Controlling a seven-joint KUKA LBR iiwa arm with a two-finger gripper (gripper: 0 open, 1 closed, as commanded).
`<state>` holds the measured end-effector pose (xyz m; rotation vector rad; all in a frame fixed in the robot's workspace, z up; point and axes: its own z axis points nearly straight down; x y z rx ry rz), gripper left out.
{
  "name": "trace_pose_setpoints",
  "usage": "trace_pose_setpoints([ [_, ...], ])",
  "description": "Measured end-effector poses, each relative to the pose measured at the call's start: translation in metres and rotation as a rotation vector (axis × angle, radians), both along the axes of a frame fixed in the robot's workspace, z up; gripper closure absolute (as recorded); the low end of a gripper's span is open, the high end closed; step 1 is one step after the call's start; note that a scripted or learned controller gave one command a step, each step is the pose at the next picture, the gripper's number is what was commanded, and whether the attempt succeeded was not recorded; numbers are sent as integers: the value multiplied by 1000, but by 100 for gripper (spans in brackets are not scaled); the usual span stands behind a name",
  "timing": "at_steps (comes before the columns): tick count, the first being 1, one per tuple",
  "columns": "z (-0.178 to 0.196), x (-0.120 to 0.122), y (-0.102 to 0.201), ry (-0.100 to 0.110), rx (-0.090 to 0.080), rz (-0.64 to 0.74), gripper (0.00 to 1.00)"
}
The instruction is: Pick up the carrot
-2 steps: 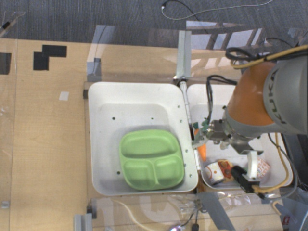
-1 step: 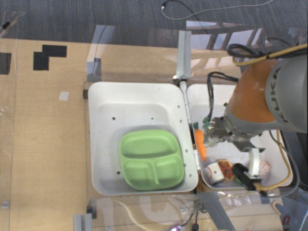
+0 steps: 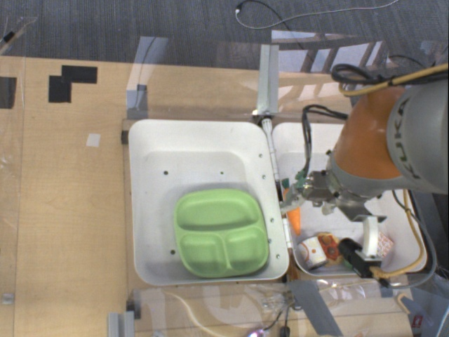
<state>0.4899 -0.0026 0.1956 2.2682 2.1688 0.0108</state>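
Camera view, read from the left edge: the pale wooden bench (image 3: pixel 63 202) lies flat and matte, and on it at centre sits the shallow white plastic left bin (image 3: pixel 161 160), smooth-walled with rounded corners. Low in that bin a light green, rounded-square plastic plate (image 3: pixel 221 232) with three moulded compartments rests flat, well clear of the work and so no hindrance. Past the metal divider, the shallow white plastic right bin (image 3: pixel 291 146) begins, and the small orange carrot (image 3: pixel 295 221), a short tapering stub with a dull skin, stands tight against its left wall, low in the frame. Its place by the wall probably leaves little room on that side. The metal two-finger gripper (image 3: pixel 298 201) hangs just above the carrot, seemingly lined up to descend on it; whether it is released or clenched cannot be told from this angle, and nothing is visibly held. Just right of the carrot lies a small white round container (image 3: pixel 312 251), close enough to be nudged. The grey and orange arm (image 3: pixel 379 139) looms over the bin's right half.
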Motion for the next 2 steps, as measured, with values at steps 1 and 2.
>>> trace_pose_setpoints([
  [1,-11,-2,12,5,-2,-17,0],
  [2,0,0,13,1,-1,-11,100],
])
